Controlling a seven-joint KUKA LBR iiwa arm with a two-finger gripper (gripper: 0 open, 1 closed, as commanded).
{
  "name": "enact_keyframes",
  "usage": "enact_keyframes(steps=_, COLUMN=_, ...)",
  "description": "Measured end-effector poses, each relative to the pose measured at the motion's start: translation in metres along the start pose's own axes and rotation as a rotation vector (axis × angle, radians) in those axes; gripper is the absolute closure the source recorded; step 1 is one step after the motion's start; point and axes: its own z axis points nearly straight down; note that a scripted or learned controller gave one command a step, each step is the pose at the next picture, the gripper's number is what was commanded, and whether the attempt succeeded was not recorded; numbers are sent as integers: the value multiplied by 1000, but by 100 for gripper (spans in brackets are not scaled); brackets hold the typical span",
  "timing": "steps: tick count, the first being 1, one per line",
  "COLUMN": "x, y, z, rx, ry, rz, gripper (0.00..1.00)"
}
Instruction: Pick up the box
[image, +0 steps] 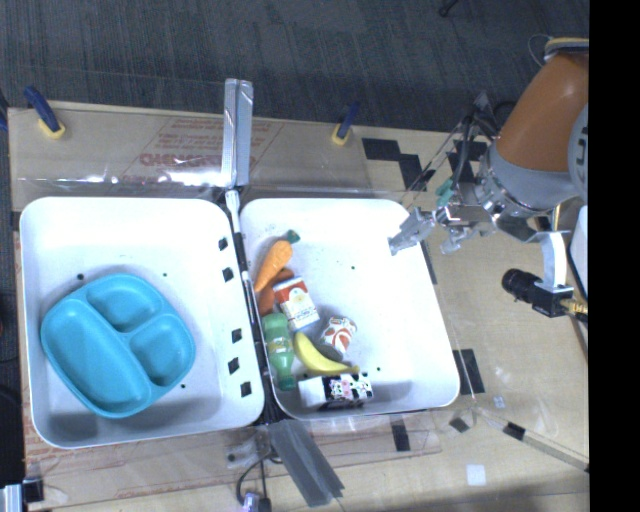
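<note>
Item: box (339, 389), lying at the right bin's (400, 300) six o'clock wall, long axis running three-to-nine. Gripper (412, 232) is hovering at the bin's two o'clock rim, holding nothing; finger spread cannot be told. Box is sitting toward seven o'clock from it, well apart.

Left bin (40, 225): showing plain white, small black marks dotting its right wall.
Right bin (400, 330): showing plain white too.
Divided plate (115, 345): lying bright turquoise blue all over.
Carrot (275, 262): showing orange, green at the tip.
Can (295, 303): wearing red and white label.
Bottle (280, 350): glowing green.
Banana (318, 355): showing yellow.
Small round item (340, 332): mixing white with orange-red patches.
Box (340, 390): carrying white with black cow-like blotches, touch of pink.
Arm (545, 110): showing orange band over grey.
Bench (520, 360): showing tan, black tape squares scattered.
Clamps (45, 112): showing blue with yellow tips.
</note>
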Motion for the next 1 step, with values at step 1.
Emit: enact_keyframes(steps=1, x=33, y=-34, z=128, rx=1, ry=0, rz=60, gripper=0)
